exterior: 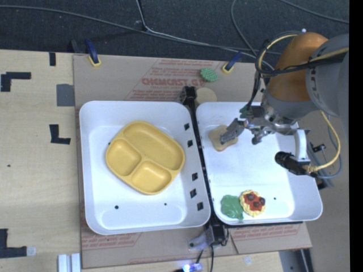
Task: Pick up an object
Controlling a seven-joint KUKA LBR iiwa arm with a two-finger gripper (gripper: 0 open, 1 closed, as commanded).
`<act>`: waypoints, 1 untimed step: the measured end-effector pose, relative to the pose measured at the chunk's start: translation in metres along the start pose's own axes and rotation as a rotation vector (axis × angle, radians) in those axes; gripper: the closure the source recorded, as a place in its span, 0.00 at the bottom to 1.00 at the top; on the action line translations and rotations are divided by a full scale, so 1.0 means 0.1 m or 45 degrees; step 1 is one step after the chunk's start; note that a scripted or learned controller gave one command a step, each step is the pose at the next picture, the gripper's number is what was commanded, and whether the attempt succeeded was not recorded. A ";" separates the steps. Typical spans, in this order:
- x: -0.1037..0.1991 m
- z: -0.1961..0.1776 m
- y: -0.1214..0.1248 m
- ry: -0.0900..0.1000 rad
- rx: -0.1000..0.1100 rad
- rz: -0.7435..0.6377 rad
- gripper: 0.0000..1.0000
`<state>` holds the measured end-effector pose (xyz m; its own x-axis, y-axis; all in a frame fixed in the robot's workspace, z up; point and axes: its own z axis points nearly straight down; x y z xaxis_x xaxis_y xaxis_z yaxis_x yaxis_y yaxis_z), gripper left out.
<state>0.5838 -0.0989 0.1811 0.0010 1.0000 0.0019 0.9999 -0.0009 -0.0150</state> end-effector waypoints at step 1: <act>0.00 -0.07 0.03 -0.002 -0.016 -0.003 0.00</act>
<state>0.5870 -0.0989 0.1880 -0.0018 1.0000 0.0005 1.0000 0.0018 -0.0023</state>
